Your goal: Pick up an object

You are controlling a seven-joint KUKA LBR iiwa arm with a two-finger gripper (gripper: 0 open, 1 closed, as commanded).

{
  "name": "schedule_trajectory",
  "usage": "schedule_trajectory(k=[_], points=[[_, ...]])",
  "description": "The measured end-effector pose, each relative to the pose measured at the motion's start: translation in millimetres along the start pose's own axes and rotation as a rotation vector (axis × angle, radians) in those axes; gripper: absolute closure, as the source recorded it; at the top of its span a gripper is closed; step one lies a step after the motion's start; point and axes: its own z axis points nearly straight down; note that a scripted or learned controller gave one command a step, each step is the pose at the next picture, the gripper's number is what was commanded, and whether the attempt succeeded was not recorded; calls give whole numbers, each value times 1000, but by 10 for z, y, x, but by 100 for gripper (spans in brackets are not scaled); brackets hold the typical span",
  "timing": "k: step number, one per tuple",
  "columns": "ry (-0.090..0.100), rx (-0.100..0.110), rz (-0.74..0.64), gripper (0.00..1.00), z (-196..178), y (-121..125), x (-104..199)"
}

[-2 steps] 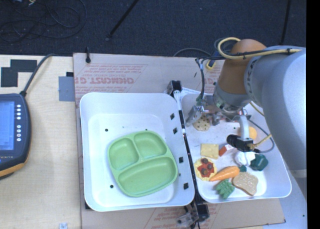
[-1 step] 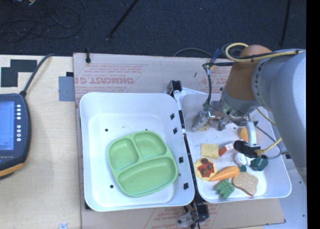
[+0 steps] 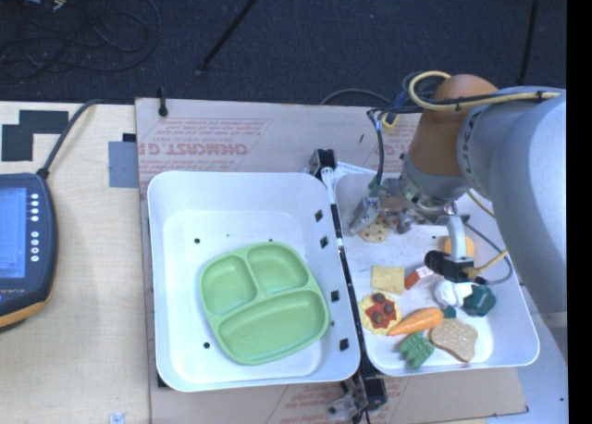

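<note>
arm low in right bin | gripper over cookie, grip state: cannot tell | tip: descend straight, centre on cookie, clear of bin wall

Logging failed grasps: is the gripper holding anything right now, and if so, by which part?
Cannot be told. The gripper is low in the right bin, next to a cookie, but nothing is visibly between its fingers.

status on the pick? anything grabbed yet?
Done: the grey arm with the orange band has reached over the right white bin, with its gripper low near a small tan cookie-like piece. In hand: nothing visibly held. Left: grasp and lift; the orange toy carrot, toy bread slice and yellow cheese square lie in the bin, and the green divided plate sits in the left one.
</note>
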Motion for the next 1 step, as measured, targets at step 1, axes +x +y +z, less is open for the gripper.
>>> schedule_trajectory(k=[1], points=[[0,1,1,0,1,-5,-20]])
